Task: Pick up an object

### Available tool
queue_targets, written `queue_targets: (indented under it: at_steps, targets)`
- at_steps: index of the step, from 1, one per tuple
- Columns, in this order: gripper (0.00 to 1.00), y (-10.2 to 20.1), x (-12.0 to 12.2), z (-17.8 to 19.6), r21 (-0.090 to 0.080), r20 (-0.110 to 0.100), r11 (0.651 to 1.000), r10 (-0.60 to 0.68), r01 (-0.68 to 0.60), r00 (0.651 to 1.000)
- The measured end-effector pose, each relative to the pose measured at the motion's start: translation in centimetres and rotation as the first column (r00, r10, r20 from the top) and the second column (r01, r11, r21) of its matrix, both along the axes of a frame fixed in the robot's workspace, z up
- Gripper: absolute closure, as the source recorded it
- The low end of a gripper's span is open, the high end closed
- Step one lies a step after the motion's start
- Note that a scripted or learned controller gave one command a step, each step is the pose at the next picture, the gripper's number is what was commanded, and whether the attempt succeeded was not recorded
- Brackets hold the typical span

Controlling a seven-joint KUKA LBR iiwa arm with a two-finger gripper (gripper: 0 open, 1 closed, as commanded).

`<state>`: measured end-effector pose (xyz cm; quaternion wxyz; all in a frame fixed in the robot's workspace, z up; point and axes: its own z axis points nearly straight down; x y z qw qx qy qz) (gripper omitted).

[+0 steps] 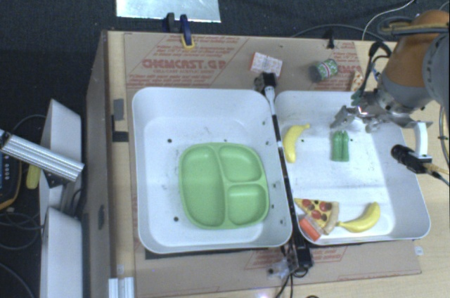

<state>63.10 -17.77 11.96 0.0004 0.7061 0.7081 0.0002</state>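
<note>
The right bin holds a green block, a small yellow banana by its left wall, a pizza slice toy and a larger banana near its front edge. My gripper hangs over the bin's back part, just above and behind the green block. Its fingers are spread open with nothing between them. The grey arm with its orange band comes in from the right.
A green divided plate lies in the left bin. A small can and a paper tag lie on the cardboard behind the bins. A black part sticks out over the right bin's right side.
</note>
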Motion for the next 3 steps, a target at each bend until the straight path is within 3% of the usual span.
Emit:
queue_targets:
  at_steps: [1,2,3]
  targets:
    - [0.00,0.4,-2.9,-3.2,0.000,0.000,1.000,-0.001,0.001,1.000]
    - [0.00,3.3,3.9,7.2,-0.001,0.006,1.000,0.002,-0.002,1.000]
    - [0.00,0.3,-1.0,2.2,-0.001,0.000,1.000,-0.001,0.001,1.000]
